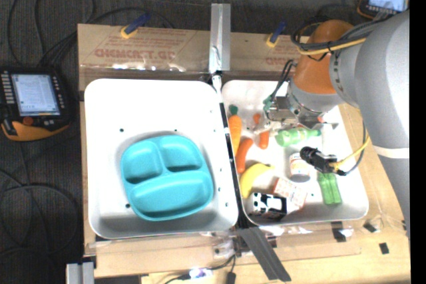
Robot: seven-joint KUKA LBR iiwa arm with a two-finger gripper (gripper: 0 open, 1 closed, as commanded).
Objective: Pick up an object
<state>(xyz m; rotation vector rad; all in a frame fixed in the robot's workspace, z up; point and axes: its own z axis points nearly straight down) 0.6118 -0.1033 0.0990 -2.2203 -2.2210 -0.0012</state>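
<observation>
The pincer (279,118) hangs in the right bin (353,199), at frame centre-right, near an orange carrot (243,149); its opening cannot be told. It should descend straight over one object.

The grey arm (383,76) is cut off by the right edge and covers the upper right corner of the right bin (353,206); the end effector (287,113) sits beneath the wrist, its tips too hidden to read; the pale green object (297,137) is partly under it; the small carton (290,193) bears print too small to read; the bench (160,50) is cropped at the bottom edge.
</observation>
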